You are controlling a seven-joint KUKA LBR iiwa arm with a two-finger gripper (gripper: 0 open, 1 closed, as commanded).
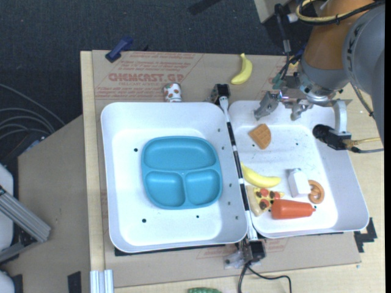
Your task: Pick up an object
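The tool (282,104) is hanging over the far rim of the right-hand shallow white bin (348,182), its two fingers spread and gripping nothing. Just below it, toward me, the small orange-brown toast-shaped piece (261,135) is lying flat and alone on bare bin floor. It is looking light, stiff and thin, so I judge a pinch across its short sides would serve. Farther from the tool, the yellow plastic banana (261,177) is leaning against the dividing wall, awkward to close around. Beyond it the grey block (297,182), the brown pretzel (316,191), the orange carrot-like piece (291,209) and a pizza slice (263,200) are crowding together near the nearest rim. Off to the tool's side, the blue sectioned plate (181,171) is sitting in the left bin (119,163), with a second banana (242,71) lying out on the counter (146,72).
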